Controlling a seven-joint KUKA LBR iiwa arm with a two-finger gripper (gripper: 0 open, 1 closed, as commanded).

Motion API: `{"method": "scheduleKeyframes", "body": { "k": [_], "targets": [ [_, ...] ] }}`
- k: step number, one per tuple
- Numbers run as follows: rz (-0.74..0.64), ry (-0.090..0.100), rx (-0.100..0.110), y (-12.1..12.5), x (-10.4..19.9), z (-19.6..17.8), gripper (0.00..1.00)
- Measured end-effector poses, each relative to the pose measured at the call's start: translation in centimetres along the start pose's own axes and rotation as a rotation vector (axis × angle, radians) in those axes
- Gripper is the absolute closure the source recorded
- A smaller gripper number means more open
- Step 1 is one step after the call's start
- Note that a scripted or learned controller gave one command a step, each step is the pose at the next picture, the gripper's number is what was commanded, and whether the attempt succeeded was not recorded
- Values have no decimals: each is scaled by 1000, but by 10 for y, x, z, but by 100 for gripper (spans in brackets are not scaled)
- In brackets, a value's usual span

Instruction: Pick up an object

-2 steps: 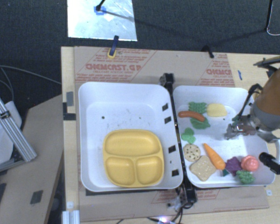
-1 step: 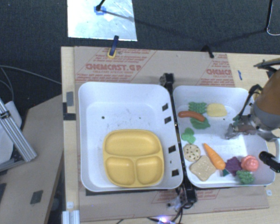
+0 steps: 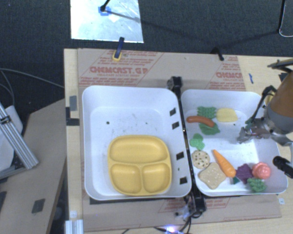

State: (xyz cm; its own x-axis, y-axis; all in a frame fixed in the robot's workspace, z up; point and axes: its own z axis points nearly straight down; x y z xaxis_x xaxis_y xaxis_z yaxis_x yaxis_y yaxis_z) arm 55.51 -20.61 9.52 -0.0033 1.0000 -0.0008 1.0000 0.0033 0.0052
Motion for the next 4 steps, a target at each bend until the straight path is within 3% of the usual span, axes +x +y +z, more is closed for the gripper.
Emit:
{"method": "scheduleKeyframes", "body": {
  "k": [2, 3, 4],
  "targets": [
    [-4, 0, -5, 2, 0, -21, 100],
    [-2, 0, 4, 9, 0, 12, 100],
    [-4, -1, 0, 10, 0, 0, 100]
  ]
}}
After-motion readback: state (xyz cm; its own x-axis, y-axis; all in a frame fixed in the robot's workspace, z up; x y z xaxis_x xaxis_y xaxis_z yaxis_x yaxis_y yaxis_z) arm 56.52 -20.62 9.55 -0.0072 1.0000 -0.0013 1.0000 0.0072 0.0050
